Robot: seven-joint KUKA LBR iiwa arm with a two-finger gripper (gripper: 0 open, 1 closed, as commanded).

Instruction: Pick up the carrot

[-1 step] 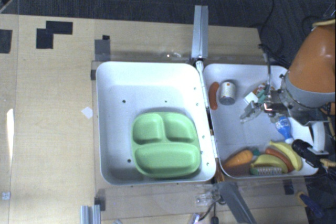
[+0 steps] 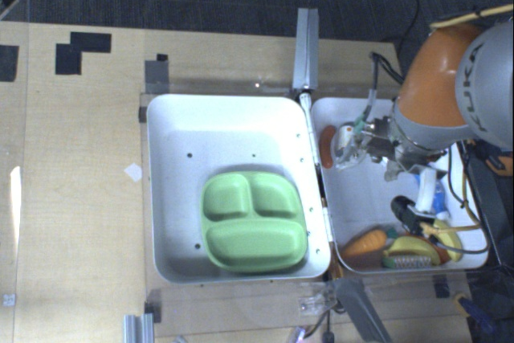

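Across the wooden counter (image 2: 80,173) sit two white bins side by side. Within the left bin (image 2: 185,132) lies a green divided plate (image 2: 253,221). Over the right bin (image 2: 353,197) reaches the grey arm (image 2: 450,84) with its orange band, and its claw (image 2: 353,144) hangs above that bin's upper left part, close to a reddish-brown item at the wall. Whether the claw is apart or together I cannot tell from this angle.

At the near edge of the right bin lies the carrot (image 2: 365,242), orange, tapered, slanting, its thick end just beside a banana (image 2: 418,245) and a brush-like item. It is well apart from the claw.

To do this step well, the claw should probably travel toward the near edge, turn to straddle the carrot across its width, and descend at the thinner end, away from the crowded neighbours.
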